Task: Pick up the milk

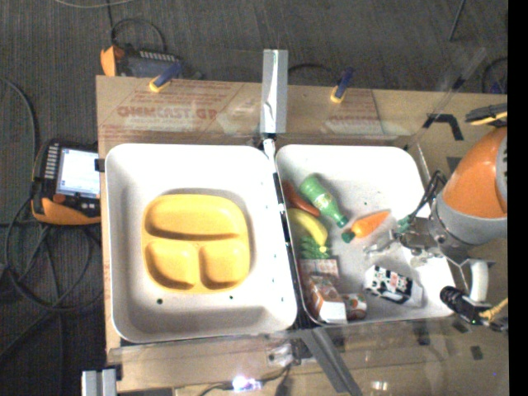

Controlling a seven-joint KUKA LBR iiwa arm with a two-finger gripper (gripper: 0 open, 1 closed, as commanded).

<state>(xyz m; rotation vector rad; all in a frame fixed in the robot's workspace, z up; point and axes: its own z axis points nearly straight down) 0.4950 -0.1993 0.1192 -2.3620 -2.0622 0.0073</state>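
White plastic makes up two shallow bins that sit side by side on a brown cardboard-covered bench [198,110], seen from above at a slant. The left bin [124,246] carries one thing: a yellow plastic tray [198,239] with three compartments, lying at the bin's centre.

The right bin [388,163] carries several pieces of toy food. One green plastic bottle [322,200] lies tilted near the bin's upper middle. One orange carrot [366,223] lies just right of the bottle's cap end. One yellow banana [308,228] rests against the bin's left wall, with one thin red-orange item [294,196] just above it along that same wall. Below the banana, in the bin's lower left corner, lie one small flat printed packet [318,266] and a brown and white cluster [332,299] too blurred to count.

One milk carton [389,284], a small white box with dark print and a red patch, lies on its side near the bin's lower right corner, apart from the other food.

One grey robot arm with an orange band [474,184] reaches over the bin's right edge. Its gripper [410,236] hangs just above and to the right of the milk carton, between the carton and the carrot. Whether the gripper is wide or narrow cannot be told, and nothing is seen held in it.
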